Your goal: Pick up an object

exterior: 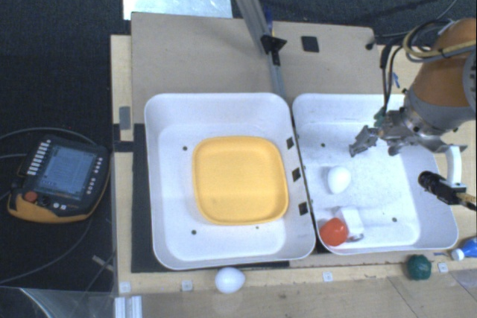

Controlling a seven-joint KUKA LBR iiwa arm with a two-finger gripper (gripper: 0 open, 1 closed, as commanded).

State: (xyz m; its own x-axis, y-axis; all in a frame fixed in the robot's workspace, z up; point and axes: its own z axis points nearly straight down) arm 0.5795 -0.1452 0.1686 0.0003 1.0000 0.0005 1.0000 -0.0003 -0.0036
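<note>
hand (370, 139): open, holding nothing, hanging above the white egg (339, 179)
egg: loose in the right bin (313, 115), easy target

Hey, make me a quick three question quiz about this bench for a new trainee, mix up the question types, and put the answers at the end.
1. True or false: the square yellow plastic plate lies in the left white bin.
2. Multiple choice: the white egg-shaped object in the right white bin lies A) under the plate, B) on the bin floor, apart from the gripper, C) between the gripper's fingers.
3. Fill in: a second white egg-shaped object lies on the bench, just outside the ____ bin's near edge.

Key: 1 true; 2 B; 3 left.
</note>
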